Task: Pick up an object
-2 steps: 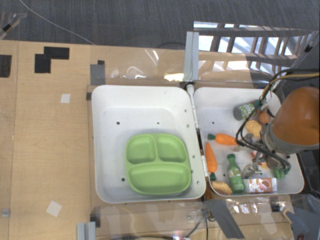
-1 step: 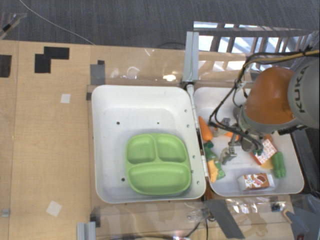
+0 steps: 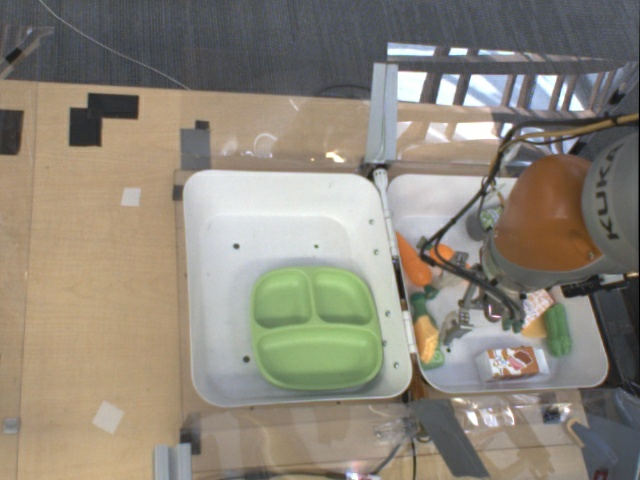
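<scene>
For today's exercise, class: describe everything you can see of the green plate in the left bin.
The green plate is light green, looks like matte plastic, and is a rounded rectangle with three compartments: two small at the far side, one long at the near side. It lies flat and upright on the floor of the left bin, toward its near right corner, with nothing in it.

A single fixed camera sits above the desk and looks down at a slant, far enough back to take in both white bins, the left bin and the right bin, along with dark carpet beyond the desk's far edge. The arm comes in from the right side and stands close under the lens, covering part of the right bin.
</scene>
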Tool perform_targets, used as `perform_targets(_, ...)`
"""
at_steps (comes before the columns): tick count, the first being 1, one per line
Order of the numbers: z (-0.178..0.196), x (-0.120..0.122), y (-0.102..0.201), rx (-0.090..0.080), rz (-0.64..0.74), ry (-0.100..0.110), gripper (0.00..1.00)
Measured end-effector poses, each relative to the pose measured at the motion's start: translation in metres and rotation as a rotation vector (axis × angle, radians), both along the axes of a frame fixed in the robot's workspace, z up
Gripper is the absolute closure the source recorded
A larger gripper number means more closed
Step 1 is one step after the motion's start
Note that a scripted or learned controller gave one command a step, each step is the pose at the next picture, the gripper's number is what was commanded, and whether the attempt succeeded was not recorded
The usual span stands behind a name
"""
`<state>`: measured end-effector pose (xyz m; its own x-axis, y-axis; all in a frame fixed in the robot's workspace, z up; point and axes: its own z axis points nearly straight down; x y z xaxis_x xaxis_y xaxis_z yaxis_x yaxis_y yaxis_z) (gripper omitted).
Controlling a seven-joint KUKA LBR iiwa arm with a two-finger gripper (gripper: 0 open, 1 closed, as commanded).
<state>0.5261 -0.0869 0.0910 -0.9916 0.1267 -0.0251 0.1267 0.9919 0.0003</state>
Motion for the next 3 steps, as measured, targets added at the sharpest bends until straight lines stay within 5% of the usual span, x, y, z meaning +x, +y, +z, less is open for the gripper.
perform_targets(1,0.012,0.004,0.001,-0.001,0.007,-0.012,1.0)
perform_targets(2,0.204,0.036,0.037,0.005,-0.084,0.008,1.0)
perform_targets(3,0.283,0.063,0.016,-0.002,0.211,0.014,1.0)
